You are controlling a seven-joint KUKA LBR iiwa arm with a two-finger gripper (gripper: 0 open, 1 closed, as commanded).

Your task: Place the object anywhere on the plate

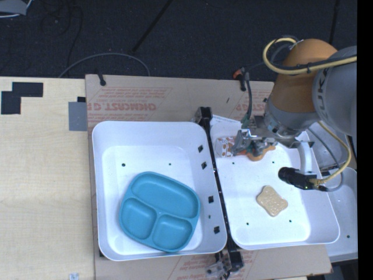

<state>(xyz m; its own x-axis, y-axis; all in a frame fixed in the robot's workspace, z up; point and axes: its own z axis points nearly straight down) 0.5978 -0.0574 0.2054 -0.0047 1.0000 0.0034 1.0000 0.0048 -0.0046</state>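
Note:
A blue plate (158, 211) with three compartments lies in the left bin (111, 156), toward its front. In the right bin (320, 226) a tan, toast-shaped piece (272, 201) lies flat near the middle, apart from the arm. My gripper (247, 142) is low over the back left corner of the right bin. A small orange-brown object (256, 152) shows just under and beside it, partly hidden by the gripper. Whether that object is held cannot be made out.
A black divider (211, 174) runs between the two bins. A black fitting with a yellow cable (298, 178) hangs off the arm over the right bin's right half. Cardboard lies under the bins.

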